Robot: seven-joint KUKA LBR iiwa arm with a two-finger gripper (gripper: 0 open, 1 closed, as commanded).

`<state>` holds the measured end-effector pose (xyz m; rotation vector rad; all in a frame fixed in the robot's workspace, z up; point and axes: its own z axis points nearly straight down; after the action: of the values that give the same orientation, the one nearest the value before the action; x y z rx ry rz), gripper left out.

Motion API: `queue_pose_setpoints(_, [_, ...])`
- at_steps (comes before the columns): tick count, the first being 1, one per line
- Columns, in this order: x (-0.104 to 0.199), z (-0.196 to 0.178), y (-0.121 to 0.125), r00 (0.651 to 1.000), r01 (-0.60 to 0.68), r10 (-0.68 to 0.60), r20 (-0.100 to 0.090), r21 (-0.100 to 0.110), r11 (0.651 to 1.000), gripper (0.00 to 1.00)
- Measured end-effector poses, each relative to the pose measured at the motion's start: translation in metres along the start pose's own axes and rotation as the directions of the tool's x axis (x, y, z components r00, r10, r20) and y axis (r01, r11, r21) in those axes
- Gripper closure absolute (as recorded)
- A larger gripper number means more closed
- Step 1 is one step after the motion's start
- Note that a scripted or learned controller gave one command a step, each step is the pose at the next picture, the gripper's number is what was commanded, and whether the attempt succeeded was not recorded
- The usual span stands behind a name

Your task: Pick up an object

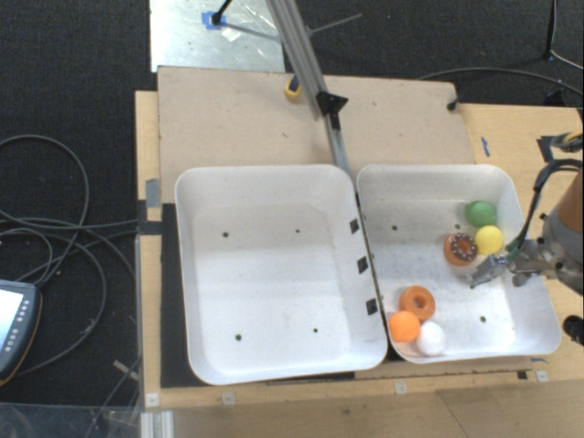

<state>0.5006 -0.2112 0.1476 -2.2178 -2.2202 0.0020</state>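
Observation:
The right bin (pixel 529 331) holds several small objects. A green ball (pixel 481 213) and a yellow ball (pixel 490 239) lie near its far right side, with a brown sprinkled donut (pixel 461 248) just left of them. Along the front edge are an orange donut (pixel 417 301), an orange ball (pixel 404 326) and a white ball (pixel 431 338). My gripper (pixel 501 275) reaches in over the bin's right wall, just below the yellow ball and right of the sprinkled donut. It is open, and bare bin floor shows between its fingers.
The left bin (pixel 196 272) adjoins the right one along a shared middle wall with black clips (pixel 362 265). A grey pole (pixel 301 48) slants across the board behind the bins. Cables and a pendant lie on the floor to the left.

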Motion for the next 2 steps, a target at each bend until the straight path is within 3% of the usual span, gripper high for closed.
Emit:
queue_pose_setpoints(1, [0.001, 0.052, 0.0, 1.0, 0.0, 0.0, 0.0, 0.0, 1.0, 0.0])
queue_pose_setpoints(2, [-0.001, 0.039, 0.002, 1.0, 0.0, 0.0, 0.003, -0.007, 1.0, 1.0])
